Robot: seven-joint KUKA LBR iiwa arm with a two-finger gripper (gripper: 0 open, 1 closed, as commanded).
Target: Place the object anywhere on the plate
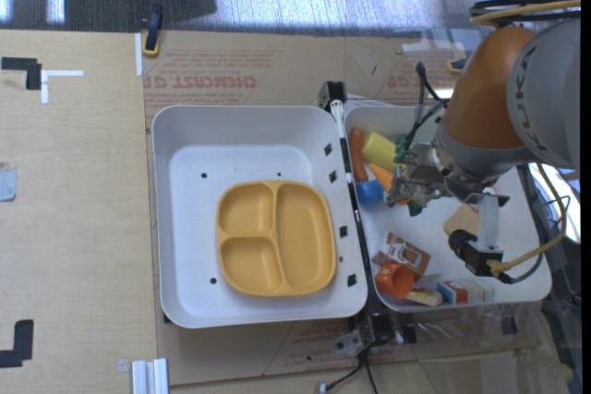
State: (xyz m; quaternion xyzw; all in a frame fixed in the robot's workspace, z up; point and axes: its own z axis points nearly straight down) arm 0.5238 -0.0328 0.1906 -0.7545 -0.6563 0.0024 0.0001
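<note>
A yellow three-compartment plate [275, 237] lies in the left white bin [185, 226], with nothing on it. The right bin [528, 291] holds several small objects: a yellow block [378, 147], an orange piece [379, 173], a blue piece [368, 192], a brown-and-white packet [407, 252], an orange cup [396, 280] and a small red-and-blue item [453, 292]. My gripper [406, 189] hangs low over the right bin's left half, just right of the yellow, orange and blue pieces. The wrist hides the fingertips.
The grey arm with its orange band [489, 97] covers the right bin's upper right. A tan item [460, 220] lies by the arm. Between the bins runs a black-clipped divider [349, 189]. Cardboard [240, 74] lies behind the bins.
</note>
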